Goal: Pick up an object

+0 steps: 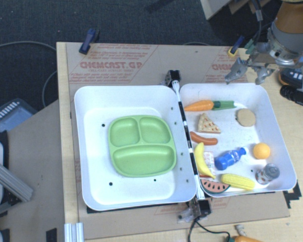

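Inside the right white bin (280, 135) lie small toy foods: a carrot (204, 105) along the far side, a pizza slice (208, 124), a sausage (203, 138), a banana (202, 161), a blue bottle (229, 158), corn (237, 181), a watermelon slice (214, 186), an orange (261, 150) and a tan cookie (246, 117). Above the bin's far rim hovers the gripper (248, 72), fingers spread apart and holding nothing. Beside it, the left bin (86, 135) holds a green divided plate (141, 145).
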Controlling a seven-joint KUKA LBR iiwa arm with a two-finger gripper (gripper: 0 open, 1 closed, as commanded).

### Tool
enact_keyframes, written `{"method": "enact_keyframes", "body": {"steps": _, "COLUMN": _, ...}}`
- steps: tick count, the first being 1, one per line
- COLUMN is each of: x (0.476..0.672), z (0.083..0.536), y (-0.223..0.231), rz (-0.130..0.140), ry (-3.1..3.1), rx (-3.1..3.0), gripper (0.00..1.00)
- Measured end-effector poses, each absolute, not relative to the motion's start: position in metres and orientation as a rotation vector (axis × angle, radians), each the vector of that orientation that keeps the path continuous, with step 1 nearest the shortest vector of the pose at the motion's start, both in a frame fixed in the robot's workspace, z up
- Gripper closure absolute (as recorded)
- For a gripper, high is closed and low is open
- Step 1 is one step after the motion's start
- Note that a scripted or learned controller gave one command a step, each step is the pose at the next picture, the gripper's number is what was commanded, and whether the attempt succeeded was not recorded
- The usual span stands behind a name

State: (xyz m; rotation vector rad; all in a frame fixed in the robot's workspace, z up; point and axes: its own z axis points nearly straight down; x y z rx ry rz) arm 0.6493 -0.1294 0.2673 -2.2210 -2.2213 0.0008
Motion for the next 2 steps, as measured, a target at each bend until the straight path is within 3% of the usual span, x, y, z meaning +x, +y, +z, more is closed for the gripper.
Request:
{"method": "enact_keyframes", "body": {"steps": 1, "x": 0.636, "z": 0.1, "y": -0.105, "rz": 0.003, "ry": -2.219, "rx": -2.219, "gripper": 0.0}}
{"method": "enact_keyframes", "body": {"steps": 2, "x": 0.661, "z": 0.081, "y": -0.103, "rz": 0.034, "ry": -2.211, "rx": -2.21, "gripper": 0.0}}
